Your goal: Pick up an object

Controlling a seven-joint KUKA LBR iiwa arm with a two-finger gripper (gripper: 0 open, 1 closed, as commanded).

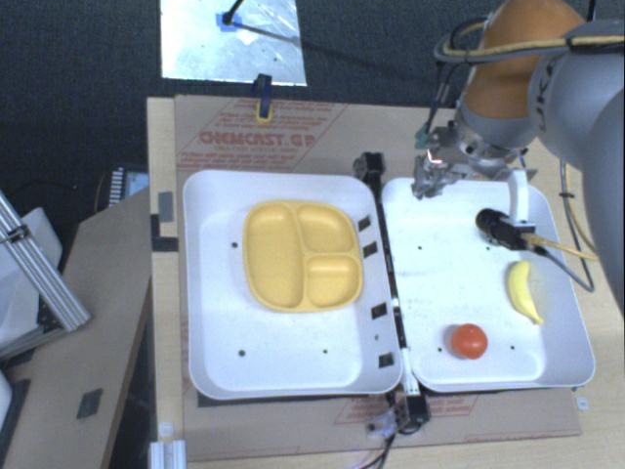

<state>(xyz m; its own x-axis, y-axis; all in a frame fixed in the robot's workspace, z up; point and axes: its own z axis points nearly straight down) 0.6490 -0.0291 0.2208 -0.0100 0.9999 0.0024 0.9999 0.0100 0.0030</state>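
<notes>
A: Where is the claw [428, 184]?

B: Over the far left corner of the right bin [439, 262], close to the rim that meets the left bin [210, 291]. The grey arm [576, 86] comes down to it from the far right.

A: Is it released or clenched?

B: I cannot tell. It is small and dark from this angle. Nothing shows in its grasp.

A: What is there to pick up?

B: In the right bin, a banana [524, 292] lies by the right wall, lengthwise from far to near. A red round fruit [469, 341] sits on the near side, left of the banana and apart from it. Both are well apart from the claw.

A: And the left bin?

B: A yellow divided plate [298, 255] with three compartments lies flat around its middle.

A: What do the bins sit on?

B: Side by side on the worktop [322, 125], on a brown sheet with red lettering.
</notes>
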